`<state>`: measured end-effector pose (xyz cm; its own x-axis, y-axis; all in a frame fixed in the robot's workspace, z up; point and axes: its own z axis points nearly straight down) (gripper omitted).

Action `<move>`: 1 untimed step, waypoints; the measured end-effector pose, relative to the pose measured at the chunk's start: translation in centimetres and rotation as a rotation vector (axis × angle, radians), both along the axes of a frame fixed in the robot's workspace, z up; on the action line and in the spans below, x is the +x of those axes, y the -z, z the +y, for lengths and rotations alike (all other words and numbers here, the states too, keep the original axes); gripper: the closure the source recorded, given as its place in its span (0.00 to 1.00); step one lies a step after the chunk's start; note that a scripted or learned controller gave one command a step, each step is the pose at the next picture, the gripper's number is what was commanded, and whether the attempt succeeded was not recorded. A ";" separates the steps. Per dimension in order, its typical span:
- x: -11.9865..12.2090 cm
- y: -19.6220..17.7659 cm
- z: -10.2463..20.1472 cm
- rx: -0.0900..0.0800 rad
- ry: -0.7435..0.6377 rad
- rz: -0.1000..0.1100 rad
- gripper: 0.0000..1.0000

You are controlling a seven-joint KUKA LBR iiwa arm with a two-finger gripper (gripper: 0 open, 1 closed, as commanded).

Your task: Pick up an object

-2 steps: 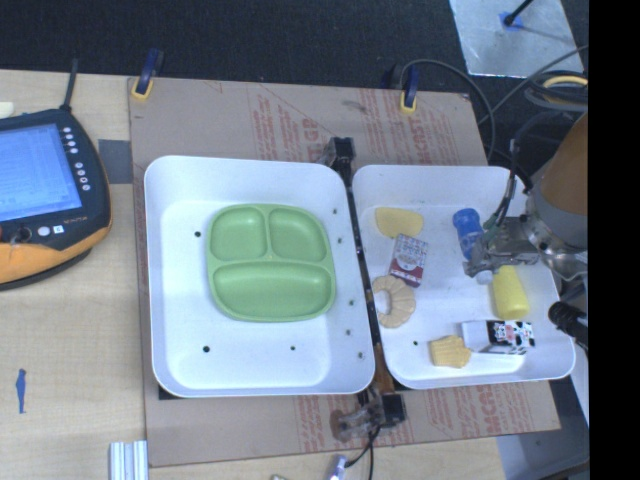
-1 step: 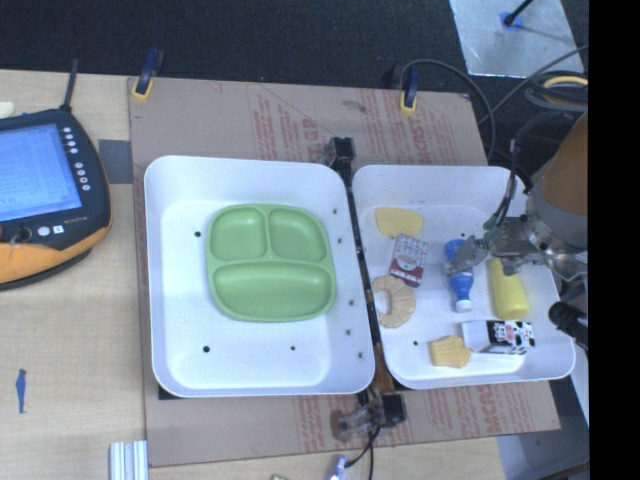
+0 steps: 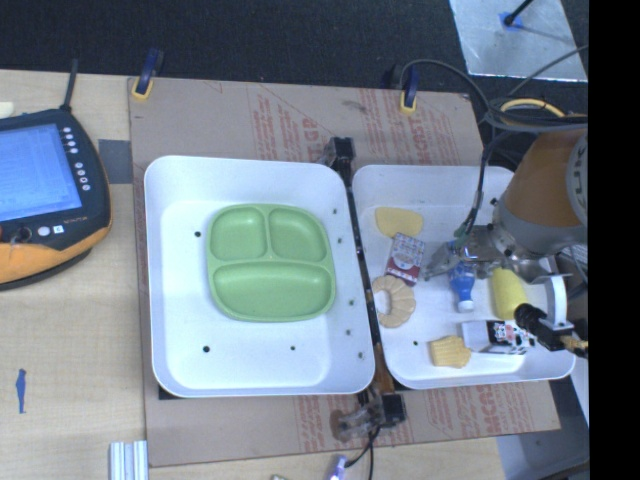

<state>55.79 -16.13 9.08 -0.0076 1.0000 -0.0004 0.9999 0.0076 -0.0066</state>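
two white bins [image 3: 165, 268] are set on cardboard. the gripper [image 3: 462, 260] is blurred, its state cannot be told; a blue-capped tube [image 3: 463, 288] is seen just below it.

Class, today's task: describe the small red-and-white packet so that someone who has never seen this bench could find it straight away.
Start at the right-hand white bin, next to the bin with the green divided plate. Near its left wall, below the pale yellow wedge and above the round tan biscuit-like piece, lies the packet. It alone there is red and white.
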 end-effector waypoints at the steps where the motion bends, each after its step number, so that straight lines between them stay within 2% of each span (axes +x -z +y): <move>1: 0.0 -1.1 -0.1 -0.001 -0.002 0.001 1.00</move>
